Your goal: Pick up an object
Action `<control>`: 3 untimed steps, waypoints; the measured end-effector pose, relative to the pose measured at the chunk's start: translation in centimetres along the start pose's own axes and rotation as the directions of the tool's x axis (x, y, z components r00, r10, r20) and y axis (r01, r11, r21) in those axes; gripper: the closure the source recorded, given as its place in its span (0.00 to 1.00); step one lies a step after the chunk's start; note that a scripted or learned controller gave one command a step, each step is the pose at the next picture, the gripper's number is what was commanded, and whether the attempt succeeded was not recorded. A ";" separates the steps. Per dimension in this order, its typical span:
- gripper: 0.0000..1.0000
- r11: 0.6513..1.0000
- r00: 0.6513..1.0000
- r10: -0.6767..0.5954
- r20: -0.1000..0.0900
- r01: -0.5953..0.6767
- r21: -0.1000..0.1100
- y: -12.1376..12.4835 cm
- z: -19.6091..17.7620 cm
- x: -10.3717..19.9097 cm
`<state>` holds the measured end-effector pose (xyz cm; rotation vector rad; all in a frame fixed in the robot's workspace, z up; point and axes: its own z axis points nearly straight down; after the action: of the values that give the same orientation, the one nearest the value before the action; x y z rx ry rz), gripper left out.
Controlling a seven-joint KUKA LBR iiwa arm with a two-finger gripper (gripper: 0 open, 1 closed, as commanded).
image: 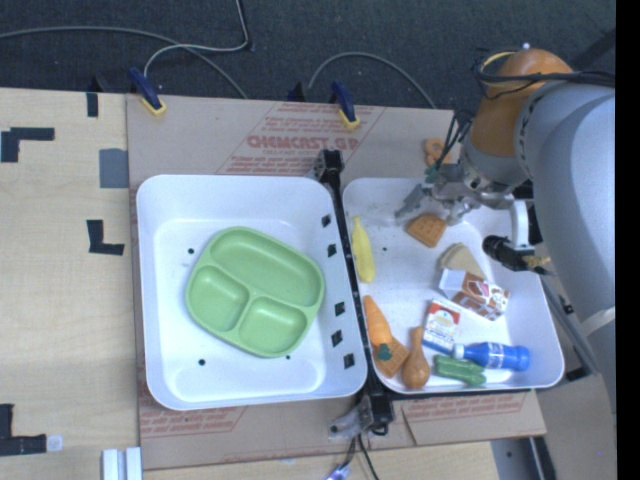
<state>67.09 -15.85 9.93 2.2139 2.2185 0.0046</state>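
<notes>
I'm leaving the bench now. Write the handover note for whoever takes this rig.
Gripper: low at the back of the right bin, just above the tan cracker-like piece; nothing visibly held.
Right bin also holds the yellow banana, carrot, blue bottle and green pickle.
Left bin holds the green divided plate.
Done: nothing lifted yet.
Left: grasp one object and raise it.

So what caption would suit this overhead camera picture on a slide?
Robot arm's gripper hovers at a toy cracker in the cluttered right bin; green divided plate in the left.
</notes>
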 end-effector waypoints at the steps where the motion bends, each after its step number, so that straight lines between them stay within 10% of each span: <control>1: 0.00 1.000 1.000 0.001 0.008 -0.001 -0.005 0.1 0.7 0.1; 3: 0.00 1.000 1.000 0.001 0.009 -0.001 -0.009 0.2 0.6 0.7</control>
<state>67.28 -15.11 9.34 2.2058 2.2077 0.0046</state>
